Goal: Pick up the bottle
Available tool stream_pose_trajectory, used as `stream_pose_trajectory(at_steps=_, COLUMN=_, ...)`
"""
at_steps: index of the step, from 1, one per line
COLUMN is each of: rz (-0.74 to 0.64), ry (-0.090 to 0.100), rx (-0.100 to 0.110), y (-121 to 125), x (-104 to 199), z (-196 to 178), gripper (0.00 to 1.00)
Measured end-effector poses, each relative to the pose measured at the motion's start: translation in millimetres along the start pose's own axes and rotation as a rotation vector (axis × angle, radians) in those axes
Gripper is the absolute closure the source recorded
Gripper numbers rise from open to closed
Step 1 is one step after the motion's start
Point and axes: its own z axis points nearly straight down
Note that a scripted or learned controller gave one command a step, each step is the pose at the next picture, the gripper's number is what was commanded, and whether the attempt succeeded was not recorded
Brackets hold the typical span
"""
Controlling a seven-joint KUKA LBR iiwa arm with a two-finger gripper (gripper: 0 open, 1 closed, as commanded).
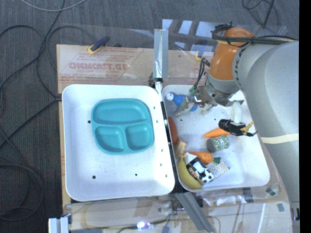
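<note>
Bins (77, 178): white plastic, smooth, slight gloss. Tray (123, 125): teal plastic, matt. Bench top (104, 67): brown cardboard, matt, printed. Arm (272, 86): grey, smooth, satin; orange band (224, 62) glossy. Bottle (177, 100): blue plastic, shiny. Floor (29, 81): dark carpet, rough.

Dark grey ribbed carpet floor (73, 28), black cables (19, 47) and a thin white cable (48, 6) trailing across it, brown cardboard sheet (107, 67) with red lettering over the bench top, even overhead light
</note>
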Motion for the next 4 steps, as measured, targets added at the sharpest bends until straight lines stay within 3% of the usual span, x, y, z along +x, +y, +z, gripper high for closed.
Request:
stream_pose_trajectory(at_steps=1, rz=-0.003, ry=0.003, rx=0.012, y=-1.6, x=1.8, z=-6.1, gripper=1.0)
stream_pose_trajectory(at_steps=2, rz=0.425, ry=0.005, rx=-0.03, y=5.1, x=38.5, z=-155.0, gripper=1.0)
stream_pose_trajectory(at_steps=3, rz=0.426, ry=0.005, rx=-0.03, y=5.1, x=38.3, z=-154.9, gripper=0.0)
stream_pose_trajectory(at_steps=4, rz=0.369, ry=0.006, rx=-0.028, y=3.6, x=-11.8, z=-23.8, gripper=0.0)
